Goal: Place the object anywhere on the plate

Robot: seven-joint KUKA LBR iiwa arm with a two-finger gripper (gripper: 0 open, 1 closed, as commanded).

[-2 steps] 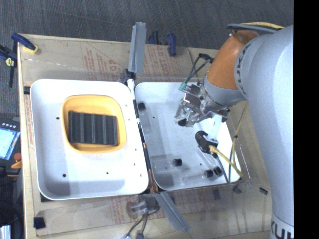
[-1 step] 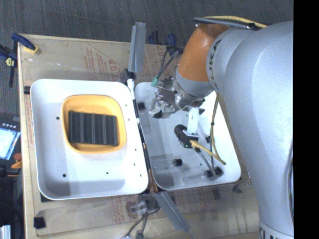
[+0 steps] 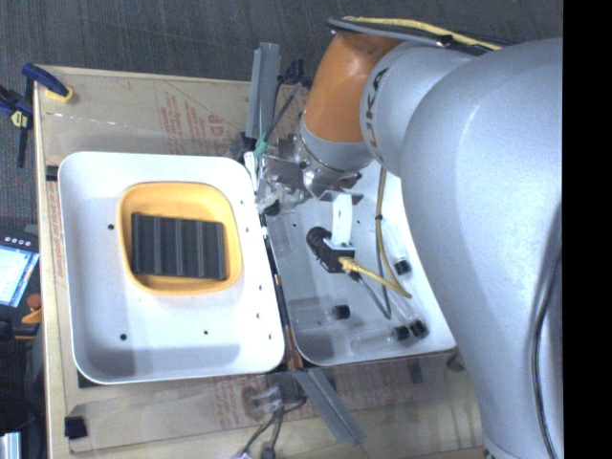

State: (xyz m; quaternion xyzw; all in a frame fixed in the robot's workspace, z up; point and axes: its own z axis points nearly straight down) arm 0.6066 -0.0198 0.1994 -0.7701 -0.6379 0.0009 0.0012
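From my station this reads as a robotics lab or test cell, not a home. I see a plain plywood counter [image 3: 153,103] printed with faint red stamps, standing on dark grey carpet [image 3: 143,17]. Two shallow white bins [image 3: 96,333] sit side by side on it, fixed at the seam by metal brackets [image 3: 263,94]. A blue clamp [image 3: 46,79] grips the counter's far left corner. The big grey industrial arm [image 3: 478,208] with its orange band [image 3: 339,89] trails loose cables [image 3: 382,285] over the right bin, and a small lit screen [image 3: 14,271] sits at the left edge.
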